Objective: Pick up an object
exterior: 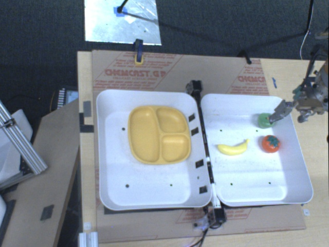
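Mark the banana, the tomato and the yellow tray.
banana [232, 148]: camera view, right bin, middle of the fruit's curve.
tomato [270, 143]: camera view, right bin, centre of the red body.
yellow tray [144, 137]: camera view, left bin, floor of its large left compartment.

R bin [295, 189]: front half free | banana [232, 148], tomato [271, 143] mid
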